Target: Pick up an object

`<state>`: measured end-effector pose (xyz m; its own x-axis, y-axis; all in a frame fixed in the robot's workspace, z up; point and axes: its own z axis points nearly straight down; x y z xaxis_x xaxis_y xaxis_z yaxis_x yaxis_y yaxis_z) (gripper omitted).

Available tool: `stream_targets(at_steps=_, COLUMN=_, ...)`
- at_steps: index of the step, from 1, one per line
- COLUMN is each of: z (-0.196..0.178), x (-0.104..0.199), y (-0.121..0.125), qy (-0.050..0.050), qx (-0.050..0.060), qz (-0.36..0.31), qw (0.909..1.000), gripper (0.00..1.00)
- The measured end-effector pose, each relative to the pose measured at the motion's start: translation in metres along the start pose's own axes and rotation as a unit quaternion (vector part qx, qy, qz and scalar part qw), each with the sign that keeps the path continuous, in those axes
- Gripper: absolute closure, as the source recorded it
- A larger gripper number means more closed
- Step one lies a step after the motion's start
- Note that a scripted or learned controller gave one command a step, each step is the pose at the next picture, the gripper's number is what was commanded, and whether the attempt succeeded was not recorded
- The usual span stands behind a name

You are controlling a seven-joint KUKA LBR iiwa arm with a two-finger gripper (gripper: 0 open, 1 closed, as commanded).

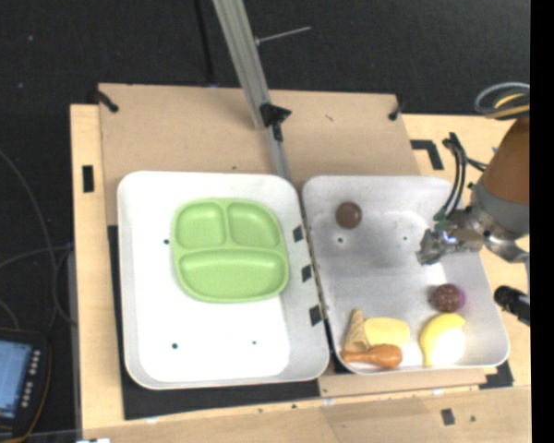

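We list by size, placing each item against the right bin point(388, 210).

- Bench point(351, 109): tan board carrying both bins.
- Left bin point(148, 340): touching the right bin's left wall.
- Green plate point(231, 250): three compartments, in the left bin's upper half.
- Arm point(510, 178): over the right bin's right rim, its gripper point(434, 245) low above the bin's bare floor, right of centre. We cannot tell how the jaws stand; we see nothing between them.
- Yellow block point(388, 329): at the right bin's front wall.
- Lemon point(442, 338): front right corner.
- Cone point(355, 329): just left of the block.
- Orange piece point(377, 356): against the front wall.
- Dark red ball point(447, 296): just above the lemon.
- Brown ball point(349, 214): near the back left corner.
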<state>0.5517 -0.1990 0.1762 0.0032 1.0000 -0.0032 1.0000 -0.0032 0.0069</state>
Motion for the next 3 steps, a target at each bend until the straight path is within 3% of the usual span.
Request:
stream_targets(at_steps=2, z=-0.093, x=0.007, y=0.002, qy=0.0, qx=-0.001, qz=-0.003, qw=1.0, gripper=1.0)
stream_targets(at_steps=3, z=-0.082, x=0.059, y=0.012, qy=0.001, qx=0.002, qz=-0.005, qw=1.0, gripper=1.0)
